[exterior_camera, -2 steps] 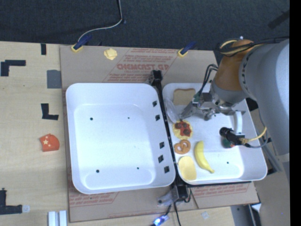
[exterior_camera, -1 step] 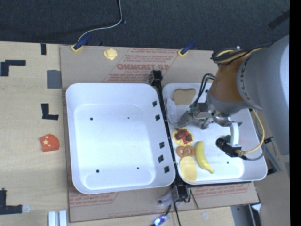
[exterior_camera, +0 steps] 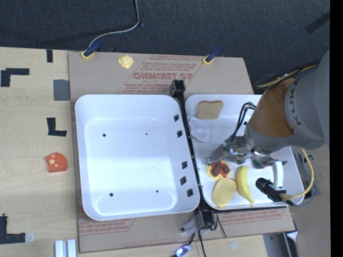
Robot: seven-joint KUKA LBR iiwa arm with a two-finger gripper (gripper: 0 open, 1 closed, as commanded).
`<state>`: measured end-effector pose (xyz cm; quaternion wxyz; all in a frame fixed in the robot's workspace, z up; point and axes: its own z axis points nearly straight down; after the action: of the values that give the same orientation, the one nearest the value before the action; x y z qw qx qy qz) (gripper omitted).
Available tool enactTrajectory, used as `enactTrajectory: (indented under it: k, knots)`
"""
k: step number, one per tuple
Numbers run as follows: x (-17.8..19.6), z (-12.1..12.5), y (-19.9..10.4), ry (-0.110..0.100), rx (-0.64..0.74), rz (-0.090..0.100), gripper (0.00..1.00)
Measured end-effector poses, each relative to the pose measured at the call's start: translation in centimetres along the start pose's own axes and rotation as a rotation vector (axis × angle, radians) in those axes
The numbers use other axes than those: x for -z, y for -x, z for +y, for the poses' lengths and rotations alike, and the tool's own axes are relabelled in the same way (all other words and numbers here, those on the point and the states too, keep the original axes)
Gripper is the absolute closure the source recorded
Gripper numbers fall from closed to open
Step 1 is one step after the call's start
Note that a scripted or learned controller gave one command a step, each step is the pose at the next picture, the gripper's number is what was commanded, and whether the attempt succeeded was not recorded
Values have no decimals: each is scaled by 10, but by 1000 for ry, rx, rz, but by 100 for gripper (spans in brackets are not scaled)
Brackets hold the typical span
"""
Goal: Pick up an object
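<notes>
Camera view: end effector [exterior_camera: 224,153] down in the right bin [exterior_camera: 278,198], low over the clutter, just above the small red-and-yellow piece [exterior_camera: 218,169]. Can't tell from here how wide it's set. Banana [exterior_camera: 244,183] and yellow lump [exterior_camera: 224,191] just beside that, toast slice [exterior_camera: 209,110] near the far wall. Red block [exterior_camera: 56,162] out on the worktop [exterior_camera: 27,143], well apart.
</notes>
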<state>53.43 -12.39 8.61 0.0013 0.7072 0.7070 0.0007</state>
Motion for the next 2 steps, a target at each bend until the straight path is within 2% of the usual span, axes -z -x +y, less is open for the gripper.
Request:
enactTrajectory:
  k: [1, 2]
  knots:
    - [0, -50, 23, 0, 0, 0, 0]
    - [10, -50, 23, -1, -1, -1, 100]
